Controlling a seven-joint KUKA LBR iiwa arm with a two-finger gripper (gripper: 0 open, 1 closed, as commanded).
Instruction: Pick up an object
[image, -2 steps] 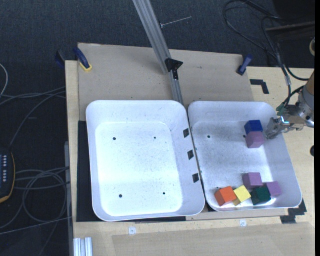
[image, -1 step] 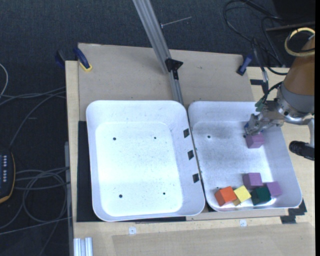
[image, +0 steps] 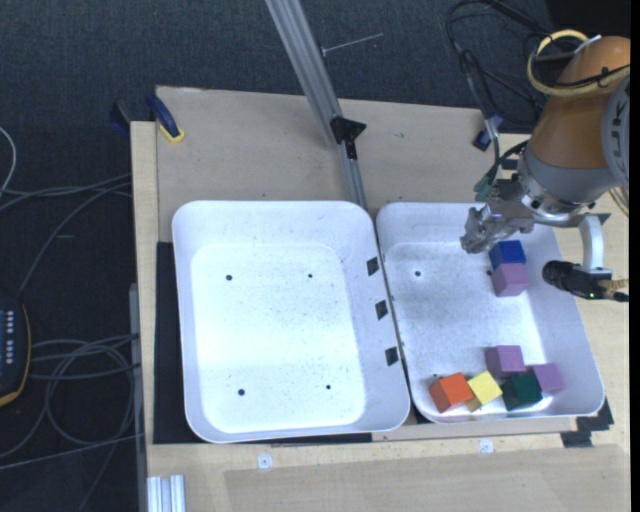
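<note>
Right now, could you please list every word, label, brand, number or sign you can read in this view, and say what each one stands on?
No text can be read with certainty.
Grey and orange robot arm: dark letter-like marks at its right edge, cut off, not readable.
Black device with small buttons at the far left: markings too small to read.
Two shallow white plastic bins: dark specks and dots, no lettering.
Coloured blocks, such as the blue cube: plain faces.

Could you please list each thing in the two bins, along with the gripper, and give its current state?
gripper: low over the right bin's far end, beside the blue block
blue block: resting, touching the purple block below it
purple block: resting in the bin
orange block: resting at the near edge
yellow block: resting, tilted
green block: resting
right bin: holding all the blocks
</note>
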